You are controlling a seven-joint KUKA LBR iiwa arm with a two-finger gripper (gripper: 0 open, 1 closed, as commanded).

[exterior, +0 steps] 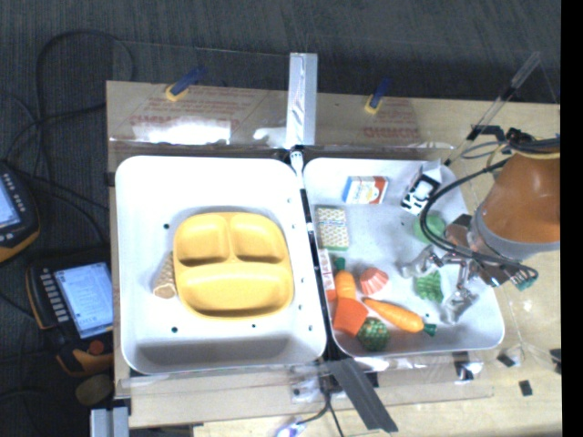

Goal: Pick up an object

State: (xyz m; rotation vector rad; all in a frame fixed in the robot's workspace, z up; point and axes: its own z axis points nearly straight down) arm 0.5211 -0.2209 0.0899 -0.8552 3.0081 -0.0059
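The claw (432, 289) hangs over the right bin (487, 335), its two metal fingers apart, with a small green toy piece (428, 286) lying between them on the bin floor; whether either finger touches it is hard to make out. At 7 o'clock, close by, lies a toy carrot (393, 314), its green tip nearest the claw. At 9 o'clock sit a pinkish-red toy (372, 280) and orange blocks (346, 303), with a dark green knobbly toy (373, 335) below them. At 11 o'clock are a patterned green packet (332, 226), a red-and-blue carton (364, 189) and a black-and-white box (419, 192); their print is too small to read. The arm's cables partly hide another green thing (421, 226). In the left bin (137, 180), a yellow divided tray (233, 262) overlaps a cone (164, 279).
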